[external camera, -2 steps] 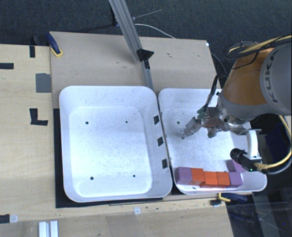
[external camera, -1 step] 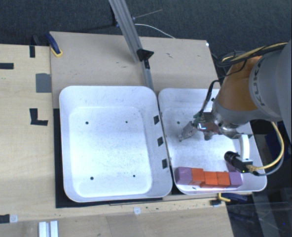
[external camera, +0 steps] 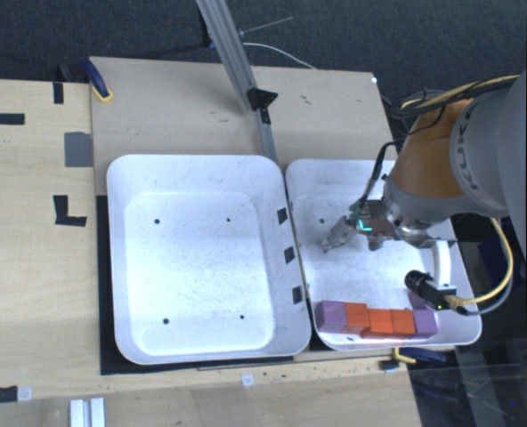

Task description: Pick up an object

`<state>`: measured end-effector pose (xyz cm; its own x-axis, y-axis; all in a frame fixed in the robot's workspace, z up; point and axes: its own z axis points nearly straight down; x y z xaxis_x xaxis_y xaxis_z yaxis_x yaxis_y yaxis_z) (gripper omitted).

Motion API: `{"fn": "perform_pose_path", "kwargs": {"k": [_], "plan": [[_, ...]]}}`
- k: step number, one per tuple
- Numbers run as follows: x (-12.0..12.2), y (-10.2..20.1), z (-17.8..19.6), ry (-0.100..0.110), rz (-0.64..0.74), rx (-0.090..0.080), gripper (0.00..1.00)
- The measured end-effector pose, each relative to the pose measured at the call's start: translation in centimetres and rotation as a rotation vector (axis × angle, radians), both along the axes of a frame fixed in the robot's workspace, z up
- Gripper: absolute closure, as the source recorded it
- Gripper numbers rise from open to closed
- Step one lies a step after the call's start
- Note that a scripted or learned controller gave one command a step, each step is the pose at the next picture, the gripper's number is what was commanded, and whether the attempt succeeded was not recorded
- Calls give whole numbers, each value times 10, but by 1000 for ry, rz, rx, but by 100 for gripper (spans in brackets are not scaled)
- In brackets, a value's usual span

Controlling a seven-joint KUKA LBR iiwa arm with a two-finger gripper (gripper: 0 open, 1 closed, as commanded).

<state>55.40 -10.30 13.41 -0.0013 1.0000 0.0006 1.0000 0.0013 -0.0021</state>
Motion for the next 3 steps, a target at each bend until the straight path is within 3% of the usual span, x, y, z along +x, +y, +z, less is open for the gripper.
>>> {"fn": "perform_pose_path", "kwargs": {"k": [1, 2, 3], "plan": [[22, 41, 61, -7, 5, 0, 0], [88, 114, 58, -5, 8, 2, 0], [111, 204, 58, -2, 8, 3, 0]]}}
